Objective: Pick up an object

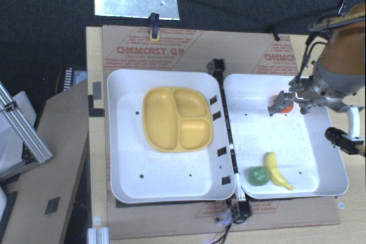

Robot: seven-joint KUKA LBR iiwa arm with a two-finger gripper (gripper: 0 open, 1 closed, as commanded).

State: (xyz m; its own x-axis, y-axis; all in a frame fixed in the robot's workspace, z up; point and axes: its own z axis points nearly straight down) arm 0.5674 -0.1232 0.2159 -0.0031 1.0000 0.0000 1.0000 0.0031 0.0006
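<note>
Tool low over right bin, orange object touching its tip, finger state unclear

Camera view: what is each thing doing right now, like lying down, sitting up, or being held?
Yellow plate: flat, right way up, in the left bin.
Banana: lying flat in the right bin, touching the green ball.
Green ball: resting beside the banana.
Orange thing: at the claw, mostly hidden.
</note>
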